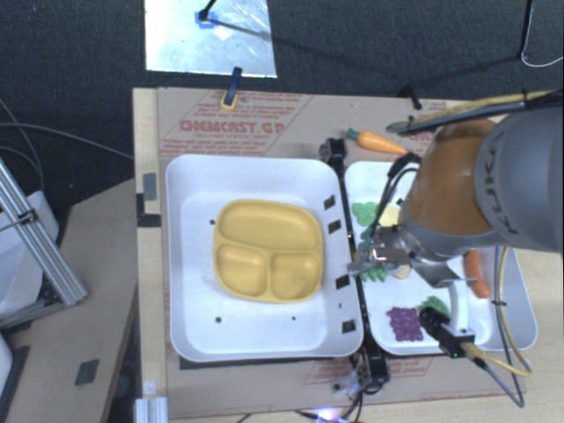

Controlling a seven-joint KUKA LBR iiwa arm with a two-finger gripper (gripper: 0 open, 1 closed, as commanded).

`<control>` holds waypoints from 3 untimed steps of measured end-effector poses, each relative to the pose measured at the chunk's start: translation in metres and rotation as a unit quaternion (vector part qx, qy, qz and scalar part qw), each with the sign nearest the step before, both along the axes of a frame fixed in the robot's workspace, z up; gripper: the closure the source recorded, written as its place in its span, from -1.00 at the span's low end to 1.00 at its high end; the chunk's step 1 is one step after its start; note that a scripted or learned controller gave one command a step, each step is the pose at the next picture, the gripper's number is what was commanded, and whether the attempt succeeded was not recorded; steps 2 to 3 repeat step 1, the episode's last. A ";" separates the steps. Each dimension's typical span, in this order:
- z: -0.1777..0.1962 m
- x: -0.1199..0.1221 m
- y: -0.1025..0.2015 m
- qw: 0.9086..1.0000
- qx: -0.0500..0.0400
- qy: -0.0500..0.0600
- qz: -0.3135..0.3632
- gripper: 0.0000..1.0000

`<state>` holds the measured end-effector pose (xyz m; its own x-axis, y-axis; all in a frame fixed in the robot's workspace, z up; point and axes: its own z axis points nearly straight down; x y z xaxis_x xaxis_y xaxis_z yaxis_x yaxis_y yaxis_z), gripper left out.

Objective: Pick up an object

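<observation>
Looming over the right bin (522,324), the grey arm (520,183) with its orange band (445,188) is the nearest thing to the lens, reaching in from 3 o'clock. Its tool (374,258) hangs at the arm's 9 o'clock end, just above the bin's left wall — whether it is wide or narrow I cannot tell, and nothing shows clearly gripped in it.

Below the arm, on the bin floor, a purple grape bunch (405,322) lies at about 6 o'clock of the tool. A green leafy piece (364,211) lies at 12 o'clock of the tool, and a second green bit (377,272) sits just beside it. An orange carrot-like stick (477,273) peeks out past the arm at 3 o'clock.

Left of the divider, the left bin (189,236) holds a yellow three-compartment tray (267,249), resting flat near its middle.

Farther off, at 12 o'clock, another carrot (381,141) lies on the table (291,117) beyond the bins — outside both. Farthest back, a shiny foil sheet (210,25) lies on the dark floor.
</observation>
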<state>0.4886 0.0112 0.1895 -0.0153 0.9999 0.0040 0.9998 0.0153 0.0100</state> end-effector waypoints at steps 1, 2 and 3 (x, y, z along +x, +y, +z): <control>0.079 0.014 0.063 1.000 0.000 0.000 -0.001 1.00; 0.079 0.014 0.063 1.000 0.000 0.000 -0.001 1.00; 0.079 0.014 0.063 1.000 0.000 0.000 -0.001 1.00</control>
